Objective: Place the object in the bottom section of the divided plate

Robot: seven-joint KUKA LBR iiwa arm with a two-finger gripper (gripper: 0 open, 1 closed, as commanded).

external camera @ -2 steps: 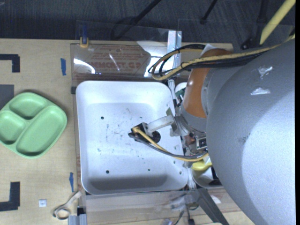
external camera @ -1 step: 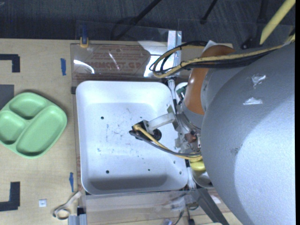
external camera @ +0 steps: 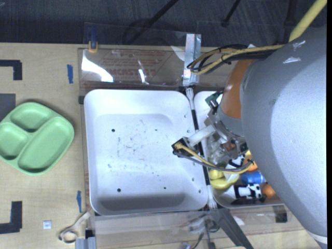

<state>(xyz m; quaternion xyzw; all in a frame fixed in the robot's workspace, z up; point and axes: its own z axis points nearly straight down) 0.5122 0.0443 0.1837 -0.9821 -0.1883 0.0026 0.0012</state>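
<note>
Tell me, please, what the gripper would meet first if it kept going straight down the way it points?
Probably the small toys piled in the right bin beneath the gripper; depth is unclear from above.

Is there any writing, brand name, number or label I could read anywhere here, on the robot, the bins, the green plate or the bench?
No readable text anywhere.
Clear panel behind the left bin: faint reddish lines, perhaps print, too blurred to read.
Small white tag on the bench: too small to read.
Green plate: plain.
Robot arm: no marking to be seen.
Blue tape strip: plain.
</note>
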